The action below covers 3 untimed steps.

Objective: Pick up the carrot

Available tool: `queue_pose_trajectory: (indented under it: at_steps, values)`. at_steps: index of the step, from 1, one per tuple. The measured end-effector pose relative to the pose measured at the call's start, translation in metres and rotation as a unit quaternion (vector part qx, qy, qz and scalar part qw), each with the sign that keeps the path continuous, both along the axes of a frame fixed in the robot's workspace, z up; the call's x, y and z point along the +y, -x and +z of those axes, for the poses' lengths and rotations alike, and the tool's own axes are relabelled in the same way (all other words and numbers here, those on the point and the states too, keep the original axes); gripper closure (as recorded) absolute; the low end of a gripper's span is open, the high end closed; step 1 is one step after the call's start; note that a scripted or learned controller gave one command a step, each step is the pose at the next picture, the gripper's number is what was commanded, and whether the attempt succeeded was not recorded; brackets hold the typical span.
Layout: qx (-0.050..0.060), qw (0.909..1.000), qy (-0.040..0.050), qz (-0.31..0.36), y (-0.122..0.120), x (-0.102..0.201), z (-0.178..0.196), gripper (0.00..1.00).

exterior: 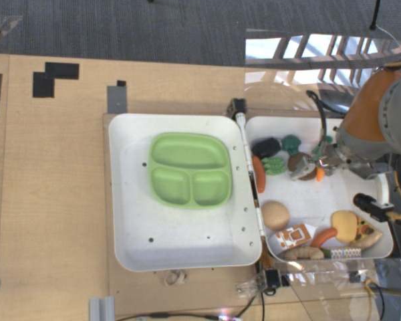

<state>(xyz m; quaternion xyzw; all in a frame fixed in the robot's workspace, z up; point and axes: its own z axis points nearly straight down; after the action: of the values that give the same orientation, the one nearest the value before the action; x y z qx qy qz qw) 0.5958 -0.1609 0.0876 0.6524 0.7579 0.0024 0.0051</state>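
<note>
The tool (319,164) hangs low near the far edge of the right bin (334,199); I cannot tell its state. The carrot (258,171) lies apart from it against that bin's left wall. The left bin (127,233) holds a green divided plate (190,170).

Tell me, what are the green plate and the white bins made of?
The green plate looks like smooth moulded plastic: an even matte green, rounded edges, three pressed-in compartments. The white bins, left and right, look like thin plastic too, with soft shiny rims, though painted metal can't be ruled out.
</note>
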Motion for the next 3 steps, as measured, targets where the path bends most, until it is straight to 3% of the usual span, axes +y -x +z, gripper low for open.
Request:
queue_pose_trajectory:
  at_steps: [1,2,3]
  values:
    - [-0.004,1.0,0.0012,0.005,-0.003,0.001,0.013,1.0]
    - [-0.004,1.0,-0.0028,-0.007,-0.078,0.097,0.104,1.0]
    - [0.001,0.9999,-0.0006,-0.011,-0.075,0.09,0.099,0.0]
